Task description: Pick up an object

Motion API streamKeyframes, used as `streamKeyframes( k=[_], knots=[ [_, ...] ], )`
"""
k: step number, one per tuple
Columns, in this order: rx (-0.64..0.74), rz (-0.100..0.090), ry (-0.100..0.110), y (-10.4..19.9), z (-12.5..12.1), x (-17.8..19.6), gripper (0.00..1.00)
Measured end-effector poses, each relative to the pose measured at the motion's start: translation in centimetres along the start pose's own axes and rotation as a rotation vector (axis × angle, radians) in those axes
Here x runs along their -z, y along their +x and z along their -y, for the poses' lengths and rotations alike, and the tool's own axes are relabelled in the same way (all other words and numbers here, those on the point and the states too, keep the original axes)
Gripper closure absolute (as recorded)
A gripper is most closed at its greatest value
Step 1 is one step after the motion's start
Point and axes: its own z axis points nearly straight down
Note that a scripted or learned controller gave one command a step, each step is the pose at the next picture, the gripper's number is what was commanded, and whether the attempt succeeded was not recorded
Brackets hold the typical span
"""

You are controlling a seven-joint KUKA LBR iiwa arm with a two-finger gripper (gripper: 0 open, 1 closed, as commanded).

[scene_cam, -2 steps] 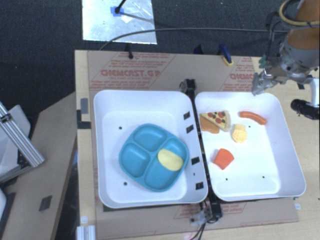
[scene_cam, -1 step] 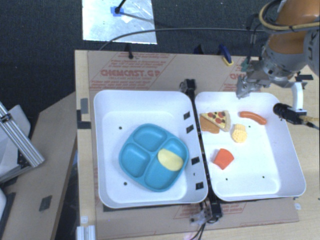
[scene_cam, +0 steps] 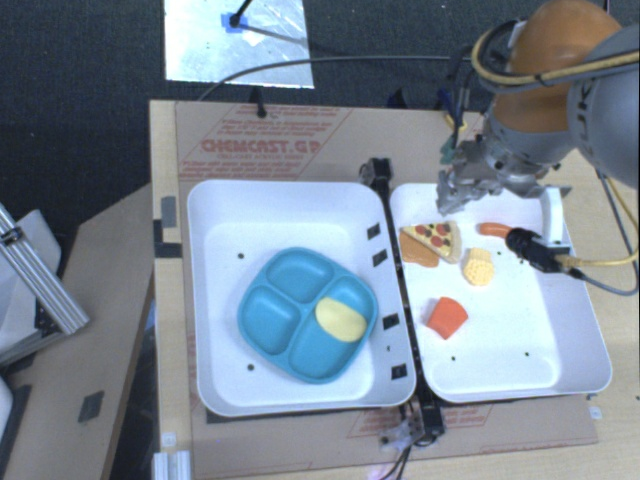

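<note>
Red block [scene_cam: 447,317] mid right bin [scene_cam: 560,368]; corn [scene_cam: 479,266] and pizza [scene_cam: 432,241] farther back.
Gripper [scene_cam: 452,196] hovers over the bin's back-left corner, just above the pizza; grip state unclear. Left bin [scene_cam: 215,268] holds a blue plate [scene_cam: 285,323].

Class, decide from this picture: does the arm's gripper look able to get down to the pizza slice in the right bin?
Probably yes. The gripper hangs just above the pizza slice, and nothing lies over the slice; the hot dog merely touches its lower edge.
</note>
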Motion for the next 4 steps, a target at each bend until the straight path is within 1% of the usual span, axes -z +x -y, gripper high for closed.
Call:
streamKeyframes(
  k=[1,2,3,4],
  knots=[
    [-0.001,0.001,-0.001,4.1,1.6,-0.1,1.00],
    [0.001,0.000,0.000,8.9,4.0,0.3,1.00],
    [0.000,0.000,0.002,14.1,7.3,-1.0,1.00],
    [-0.006,0.001,-0.002,13.8,7.2,-1.0,0.00]
  ],
)
